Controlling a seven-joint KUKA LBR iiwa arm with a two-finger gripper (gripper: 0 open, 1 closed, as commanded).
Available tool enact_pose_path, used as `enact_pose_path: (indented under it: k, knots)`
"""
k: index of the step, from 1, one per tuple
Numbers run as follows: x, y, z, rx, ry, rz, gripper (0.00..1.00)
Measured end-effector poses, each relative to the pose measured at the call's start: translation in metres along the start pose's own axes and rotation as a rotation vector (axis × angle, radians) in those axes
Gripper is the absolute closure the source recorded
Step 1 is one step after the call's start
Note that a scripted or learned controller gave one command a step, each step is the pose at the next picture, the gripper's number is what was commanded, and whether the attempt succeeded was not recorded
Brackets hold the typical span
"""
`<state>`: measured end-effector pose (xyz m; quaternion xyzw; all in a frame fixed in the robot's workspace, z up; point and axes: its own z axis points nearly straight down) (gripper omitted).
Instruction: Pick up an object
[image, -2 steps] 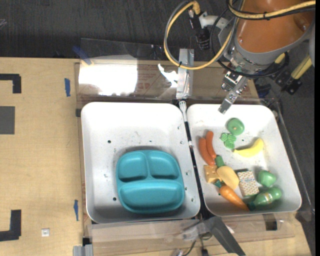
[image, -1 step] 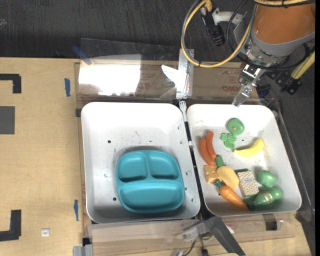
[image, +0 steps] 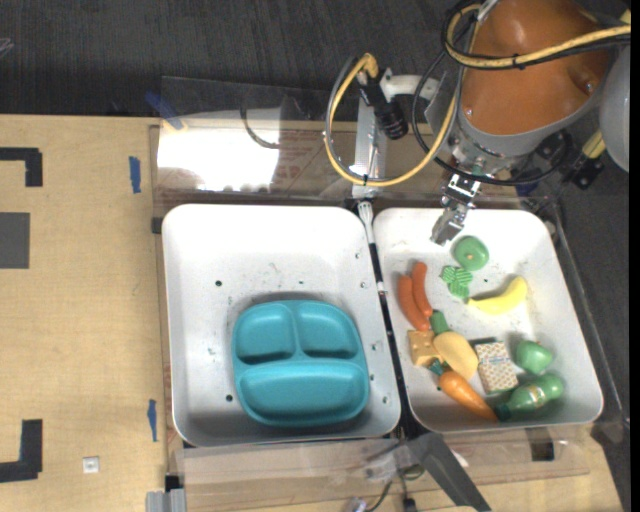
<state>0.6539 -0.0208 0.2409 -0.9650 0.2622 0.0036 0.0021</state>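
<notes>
My gripper (image: 445, 226) hangs over the back of the right bin (image: 575, 330), just left of a round green toy (image: 470, 252) and above the bin floor. Nothing shows in it. Below it lie a leafy green piece (image: 457, 283), a yellow banana (image: 501, 297) and a red-orange sausage-like toy (image: 414, 295). Further forward are a pale yellow toy (image: 455, 351), a tan piece (image: 420, 345), a speckled block (image: 495, 367), an orange carrot (image: 466, 391) and two green vegetables (image: 534, 355) (image: 534, 396).
The left bin (image: 200, 260) holds a teal divided tray (image: 298, 362) at its front. A yellow cable loop (image: 345, 120) and a metal post (image: 366, 150) stand behind the bins' shared wall. The orange-banded arm (image: 520, 60) fills the upper right.
</notes>
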Motion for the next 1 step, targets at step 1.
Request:
enact_pose_path:
  k: [1]
  knots:
    - [0.0346, 0.0325, -0.097, 0.003, 0.017, -0.049, 1.0]
